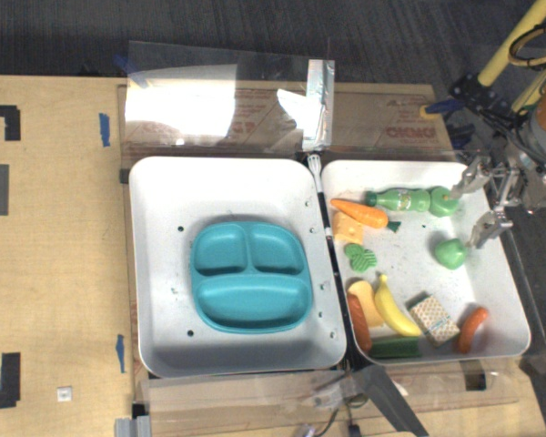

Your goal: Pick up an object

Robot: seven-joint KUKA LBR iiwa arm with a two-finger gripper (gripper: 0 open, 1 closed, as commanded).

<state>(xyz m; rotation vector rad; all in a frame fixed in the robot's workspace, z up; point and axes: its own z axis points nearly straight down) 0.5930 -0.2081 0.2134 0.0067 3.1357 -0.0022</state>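
The end effector (485, 206) hangs over the right edge of the right bin (514, 289), its two metal fingers (474, 177) spread apart with nothing between them; a green ball (449, 254) lies just beside the lower finger, apart from it. Along the bin's far side a green bottle (408, 199) lies on its side, with a carrot (359, 213) next to it; a small leafy green piece (361, 259) sits below. Near the front edge rest a banana (395, 310), a red sausage (358, 320), a patterned block (433, 317) and a red-orange piece (470, 328). The left bin (155, 198) holds a teal divided plate (250, 276) on the tabletop (45, 244).
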